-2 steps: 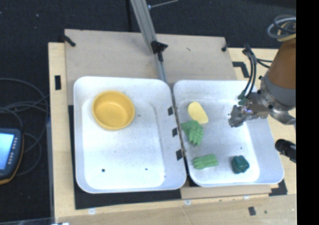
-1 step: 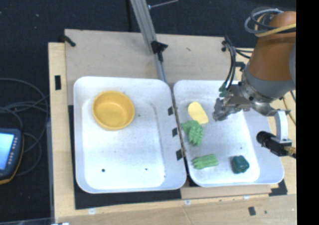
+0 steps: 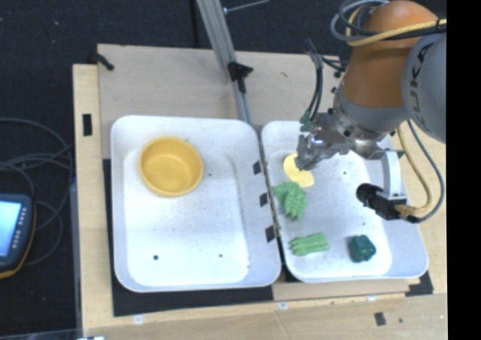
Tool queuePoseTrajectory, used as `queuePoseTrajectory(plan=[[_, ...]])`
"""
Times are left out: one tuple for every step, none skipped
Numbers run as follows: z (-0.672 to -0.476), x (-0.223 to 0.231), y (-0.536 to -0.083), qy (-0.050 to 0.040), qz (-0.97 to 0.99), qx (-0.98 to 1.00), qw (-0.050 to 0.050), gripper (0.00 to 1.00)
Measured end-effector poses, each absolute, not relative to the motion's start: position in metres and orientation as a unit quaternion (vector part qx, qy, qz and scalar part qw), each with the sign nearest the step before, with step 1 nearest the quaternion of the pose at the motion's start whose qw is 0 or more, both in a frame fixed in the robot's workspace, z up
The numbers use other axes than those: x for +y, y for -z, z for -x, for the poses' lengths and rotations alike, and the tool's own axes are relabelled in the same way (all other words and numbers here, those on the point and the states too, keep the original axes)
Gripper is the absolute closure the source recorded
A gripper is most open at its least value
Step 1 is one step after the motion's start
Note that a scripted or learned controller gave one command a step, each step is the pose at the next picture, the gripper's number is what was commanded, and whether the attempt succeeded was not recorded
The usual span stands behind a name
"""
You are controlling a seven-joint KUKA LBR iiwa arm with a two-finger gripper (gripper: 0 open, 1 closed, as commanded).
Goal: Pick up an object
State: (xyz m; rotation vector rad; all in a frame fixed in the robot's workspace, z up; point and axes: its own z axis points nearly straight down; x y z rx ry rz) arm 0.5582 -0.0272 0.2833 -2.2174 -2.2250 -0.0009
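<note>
In the right bin (image 3: 406,256) lie a pale yellow piece (image 3: 294,171), a bushy green toy (image 3: 291,200), a ribbed green piece (image 3: 309,244) and a dark teal block (image 3: 361,248). My gripper (image 3: 306,156) hangs low over the bin's upper left part, its tip right at the yellow piece and partly hiding it. The bushy green toy lies just below the gripper, apart from it. A yellow bowl (image 3: 172,166) sits in the left bin (image 3: 188,256) at its upper left.
A slanted grey metal pole (image 3: 218,37) rises behind the bins, ending near the divider between them. Black cabling and a bracket (image 3: 383,201) hang from my wrist over the right bin's right side. A handheld screen (image 3: 11,229) lies off the bench at far left.
</note>
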Motion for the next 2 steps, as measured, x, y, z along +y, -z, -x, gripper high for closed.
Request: queuePoseTrajectory(plan=[[-0.586, 0.02, -0.265, -0.0003, 0.706, -0.708, 0.0, 1.0], [-0.611, 0.068, -0.249, -0.0003, 0.706, -0.708, 0.0, 1.0]])
